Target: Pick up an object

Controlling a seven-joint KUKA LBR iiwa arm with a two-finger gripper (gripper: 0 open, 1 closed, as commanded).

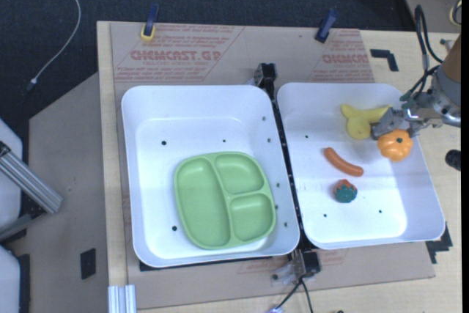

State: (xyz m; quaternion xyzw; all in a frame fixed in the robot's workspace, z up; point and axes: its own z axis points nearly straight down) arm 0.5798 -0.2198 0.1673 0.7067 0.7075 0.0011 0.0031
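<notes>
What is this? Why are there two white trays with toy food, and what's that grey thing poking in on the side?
You are looking down from a camera fixed above a workbench. The grey thing at the right is a robot arm, and the part at its tip is its gripper, which it uses for picking things up.

On the bench sit two shallow white bins. The left bin holds a green plate with three sections. The right bin holds toy food: a yellow banana, an orange pumpkin-like toy, a little sausage and a small round green and red toy.

The gripper hangs right by the banana and the orange toy. From here I cannot tell whether it is holding anything.
</notes>
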